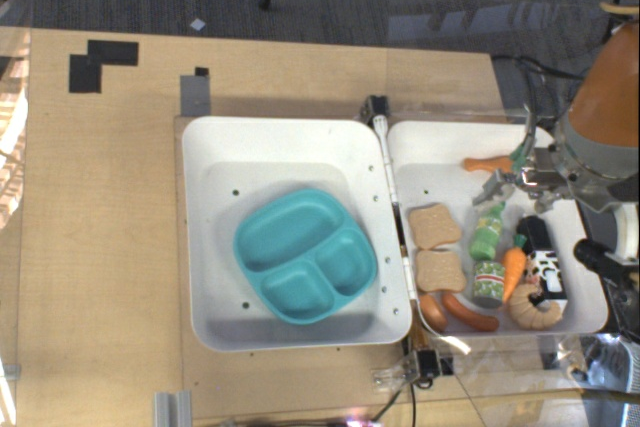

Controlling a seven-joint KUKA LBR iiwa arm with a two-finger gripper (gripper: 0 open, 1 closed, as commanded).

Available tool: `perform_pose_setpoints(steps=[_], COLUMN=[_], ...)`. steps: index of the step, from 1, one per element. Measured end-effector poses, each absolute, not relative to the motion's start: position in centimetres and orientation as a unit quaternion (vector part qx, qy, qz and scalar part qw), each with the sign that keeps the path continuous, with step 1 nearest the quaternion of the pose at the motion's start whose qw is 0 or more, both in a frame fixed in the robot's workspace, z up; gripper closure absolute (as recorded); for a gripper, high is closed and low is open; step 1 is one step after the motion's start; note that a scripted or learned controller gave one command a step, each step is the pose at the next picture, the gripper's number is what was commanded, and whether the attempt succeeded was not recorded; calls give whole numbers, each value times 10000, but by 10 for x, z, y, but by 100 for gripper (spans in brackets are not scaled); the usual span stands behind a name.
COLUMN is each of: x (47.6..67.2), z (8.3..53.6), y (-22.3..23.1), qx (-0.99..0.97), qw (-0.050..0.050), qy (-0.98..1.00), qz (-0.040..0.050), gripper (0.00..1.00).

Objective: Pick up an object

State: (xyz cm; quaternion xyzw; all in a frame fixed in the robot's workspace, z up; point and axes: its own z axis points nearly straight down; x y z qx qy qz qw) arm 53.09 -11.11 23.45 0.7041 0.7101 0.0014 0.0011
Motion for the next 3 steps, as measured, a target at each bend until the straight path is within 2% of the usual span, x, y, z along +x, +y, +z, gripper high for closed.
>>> perform_pose_setpoints(steps=[1,2,3], x=[533,535,580], z=[92,103,203], y=[-151,-149,-97], qx=[7197,7169,7116], qw=[38,43,59], qy=[6943,6971,7025], qz=[26,33,63], gripper=[0,100,100])
